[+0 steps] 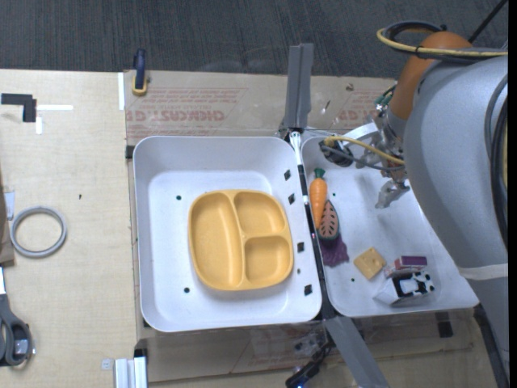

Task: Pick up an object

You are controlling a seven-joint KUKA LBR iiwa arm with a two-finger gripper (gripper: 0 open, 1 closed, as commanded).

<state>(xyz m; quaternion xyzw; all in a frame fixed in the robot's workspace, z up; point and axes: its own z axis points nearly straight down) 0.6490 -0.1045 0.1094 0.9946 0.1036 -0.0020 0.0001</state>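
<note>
Along the left wall of the right bin (pixel 452 297) lay the candidate objects: a toy carrot (pixel 318 196), upright along the divider, with a watermelon slice (pixel 329 221) touching its lower end and a purple scrap (pixel 335 253) just below that. Nearer the bin's front edge sat a tan cracker-like square (pixel 369 262), a small maroon block (pixel 413 261) and a black-and-white item (pixel 410 286), the last too small to identify with confidence. None of these was in contact with the gripper (pixel 391 194), which hung over the upper middle of the same bin, to the right of the carrot and well apart from it. Nothing lay between its fingers; whether they were spread or pressed together could not be told, since the grey arm (pixel 460 160) and its yellow cabling (pixel 359 145) crowded that region. Left bin (pixel 153 241): a yellow three-compartment plate (pixel 240 239), central. Bench (pixel 65 176) at left: a grey ring (pixel 36 231) and, at the edge, scissors (pixel 14 336).
</note>
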